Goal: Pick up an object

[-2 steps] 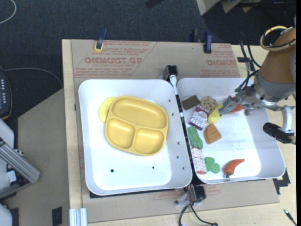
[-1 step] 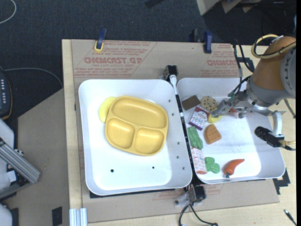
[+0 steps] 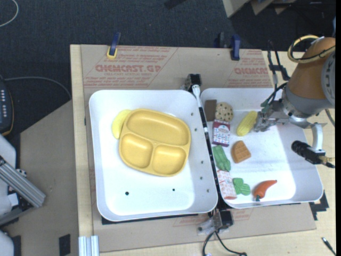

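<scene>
Corn cob [image 3: 246, 122], a small yellow toy with a ridged surface, lies tilted toward 12 o'clock in the right bin [image 3: 298, 193], and I see the tool [image 3: 262, 120] right at its 3 o'clock end; I cannot tell whether it grips anything. Sharing that bin are a speckled cookie [image 3: 224, 111], a brown block [image 3: 210, 110], a red and white packet [image 3: 220, 133], an orange bread slice [image 3: 241, 151], a green pea pod [image 3: 221, 158], another small packet [image 3: 225, 184], a green lump [image 3: 241, 186] and a red chili [image 3: 264, 187] near 6 o'clock. My left bin [image 3: 106, 159] carries a yellow divided plate [image 3: 154, 141] over a yellow disc [image 3: 119, 122]. From 3 o'clock the grey arm [image 3: 309, 97] reaches in, wrist bent down toward the tabletop [image 3: 160, 63].
</scene>
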Controlling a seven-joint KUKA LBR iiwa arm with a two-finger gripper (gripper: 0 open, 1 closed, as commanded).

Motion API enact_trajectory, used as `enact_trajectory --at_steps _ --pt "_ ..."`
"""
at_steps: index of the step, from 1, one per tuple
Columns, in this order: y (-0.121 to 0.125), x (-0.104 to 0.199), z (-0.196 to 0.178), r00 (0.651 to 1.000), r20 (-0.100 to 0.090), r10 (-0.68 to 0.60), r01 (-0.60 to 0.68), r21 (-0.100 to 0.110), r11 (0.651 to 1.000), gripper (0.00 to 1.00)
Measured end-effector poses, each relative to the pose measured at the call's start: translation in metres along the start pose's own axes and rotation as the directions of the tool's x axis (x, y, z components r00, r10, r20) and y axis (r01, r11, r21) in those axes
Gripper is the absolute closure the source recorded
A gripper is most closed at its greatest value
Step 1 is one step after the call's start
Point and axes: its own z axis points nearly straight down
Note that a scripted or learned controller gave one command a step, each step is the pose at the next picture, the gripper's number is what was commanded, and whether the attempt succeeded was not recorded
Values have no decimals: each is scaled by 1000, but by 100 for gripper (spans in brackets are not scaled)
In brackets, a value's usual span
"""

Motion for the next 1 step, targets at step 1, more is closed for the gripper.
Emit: enact_trajectory --at_steps 1 --pt "8 -2 -44 1000 0 1 -1 12 1000 100"
